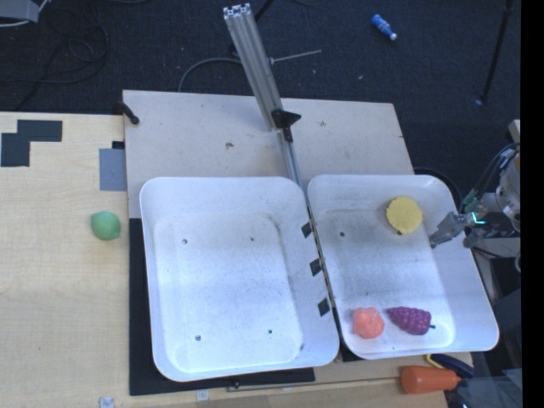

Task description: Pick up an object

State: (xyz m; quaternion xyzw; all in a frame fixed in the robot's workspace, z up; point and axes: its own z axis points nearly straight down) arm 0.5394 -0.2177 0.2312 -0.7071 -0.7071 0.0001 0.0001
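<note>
The right bin (463, 304) holds three things. A round yellow object (405, 215) lies near its far right corner. An orange-pink fruit (367, 322) and a purple bunch of grapes (410, 320) lie side by side near its front edge. My gripper (446, 229) hangs over the bin's right rim, just right of the yellow object and apart from it, with a small green light behind it. Nothing shows in its grasp.
The left bin (161, 228) sits beside the right one, with black clips along their shared edge. A green ball (105, 225) rests on the wooden bench to the left. An orange object (429, 379) lies in front of the right bin. A metal rail (259, 66) slants up behind the bins.
</note>
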